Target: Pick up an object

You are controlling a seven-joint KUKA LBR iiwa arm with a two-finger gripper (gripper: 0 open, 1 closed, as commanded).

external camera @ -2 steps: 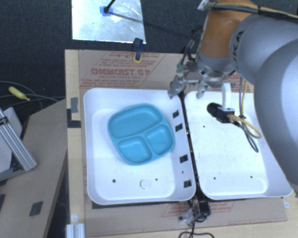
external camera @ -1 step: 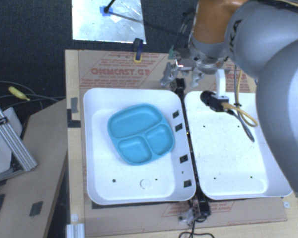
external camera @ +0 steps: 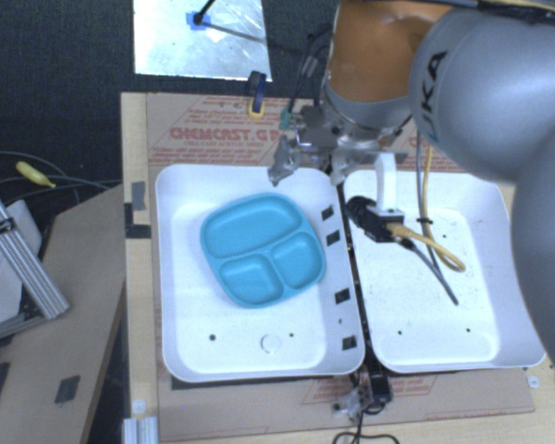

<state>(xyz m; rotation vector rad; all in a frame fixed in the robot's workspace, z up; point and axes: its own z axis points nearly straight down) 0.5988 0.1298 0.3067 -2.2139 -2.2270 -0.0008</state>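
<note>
Blue plate (external camera: 259, 248), 3 compartments, lies flat in left bin (external camera: 180, 322), about mid-bin. The gripper (external camera: 285, 166) hangs just beyond plate's far rim, toward its right corner, so plate lies nearer the camera and slightly left of gripper. Open or closed: cannot tell at this angle. Nothing seen held.

Plate is near square with no strong long axis: 1 large compartment on gripper side, 2 small on the side away. Judgement: far rim is the closest part to grasp.

Writing: red "CHEMCAST" on cardboard (external camera: 213, 134) beyond plate; "UKA" legible on arm (external camera: 462, 72), right of plate.
</note>
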